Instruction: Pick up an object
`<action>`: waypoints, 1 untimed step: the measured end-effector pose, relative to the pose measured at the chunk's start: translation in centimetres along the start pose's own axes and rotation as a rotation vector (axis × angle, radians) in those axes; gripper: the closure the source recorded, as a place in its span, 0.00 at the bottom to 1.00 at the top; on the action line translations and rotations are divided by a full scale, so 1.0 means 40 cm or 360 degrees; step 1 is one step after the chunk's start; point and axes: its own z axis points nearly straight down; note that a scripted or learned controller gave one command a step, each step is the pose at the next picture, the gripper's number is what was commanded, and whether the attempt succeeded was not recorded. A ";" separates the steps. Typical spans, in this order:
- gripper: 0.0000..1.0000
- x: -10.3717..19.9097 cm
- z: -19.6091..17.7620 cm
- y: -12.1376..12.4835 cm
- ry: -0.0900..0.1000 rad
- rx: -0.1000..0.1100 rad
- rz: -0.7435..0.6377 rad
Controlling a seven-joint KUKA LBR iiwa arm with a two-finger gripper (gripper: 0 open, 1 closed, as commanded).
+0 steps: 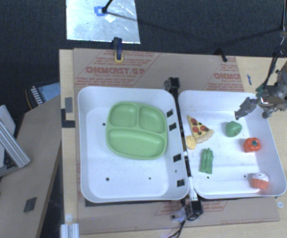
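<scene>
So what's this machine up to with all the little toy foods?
A robot arm reaches in from the right, its gripper poised over the right bin, just above a round green toy. Nothing is between its fingers yet. That bin also holds a pizza slice, a green vegetable, a small tomato and an orange-and-white piece. The left bin holds a green divided plate. It looks set to try a pick, probably of the green toy.
</scene>
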 end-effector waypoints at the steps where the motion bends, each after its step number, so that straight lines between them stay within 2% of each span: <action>1: 0.00 0.008 0.112 -0.017 0.0001 0.0004 0.0002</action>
